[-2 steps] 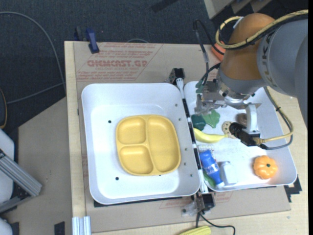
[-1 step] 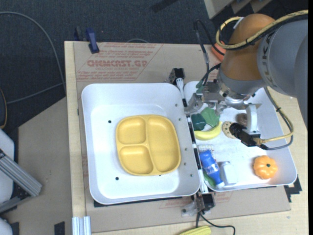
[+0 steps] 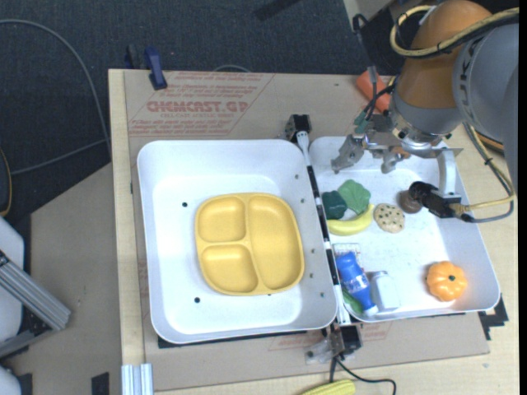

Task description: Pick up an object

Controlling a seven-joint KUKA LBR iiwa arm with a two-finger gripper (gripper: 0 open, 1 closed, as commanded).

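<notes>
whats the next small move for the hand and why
Probably lower the hand toward the green object just below it in the right bin. It hangs over that bin's far end with nothing visibly held, and that object lies nearest.

A yellow divided plate (image 3: 249, 243) lies in the left bin (image 3: 165, 171); the right bin (image 3: 469, 245) holds a small pumpkin (image 3: 446, 280).

A single fixed camera looks down on the bench (image 3: 206, 97) at a slant from above. The left bin (image 3: 165, 245) sits near the middle of its view, seen whole at a moderate distance. Right of that bin the second bin (image 3: 469, 253) reaches toward the frame's right side, where the arm (image 3: 461, 64) enters. Beyond the left bin's far rim lies dark floor (image 3: 66, 23); below its near rim the bench's front edge shows.
</notes>
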